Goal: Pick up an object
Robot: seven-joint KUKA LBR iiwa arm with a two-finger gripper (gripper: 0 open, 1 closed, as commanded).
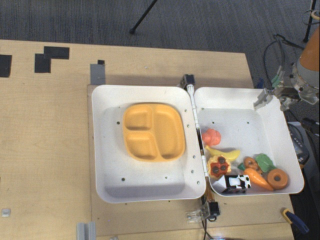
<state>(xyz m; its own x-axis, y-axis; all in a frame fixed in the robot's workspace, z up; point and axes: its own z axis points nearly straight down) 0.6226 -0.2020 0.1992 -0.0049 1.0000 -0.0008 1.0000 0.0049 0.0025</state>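
Bins sat side by side on the pale wooden bench (pixel 45 149). On the left was the big shallow white bin (pixel 107 184). In it lay a yellow plastic plate with three sections (pixel 152 132). The plate was near the middle of that bin, a little toward the back.

Next came the second shallow white bin (pixel 240 111) on the right. The toys in it were crowded at its front end. A round pink ball (pixel 211 136) lay close to the wall between the two bins. Just in front of it was a yellow toy banana (pixel 223 153). A small red and orange toy (pixel 218 168) touched the banana's front side. A little black and white toy (pixel 236 182) lay at the very front edge. Beside it sat an orange toy carrot (pixel 258 178), tilted across the front corner. A green toy (pixel 263 161) lay just behind the carrot. A brown ring-shaped donut (pixel 277 178) sat at the far right of the pile, touching the carrot.

Up at the back right corner of that bin was the robot's grey metal claw (pixel 280 95). It hung above the rim, well apart from the toys. Nothing was between its fingers. From where I stood, I could not tell if it was spread or squeezed together.
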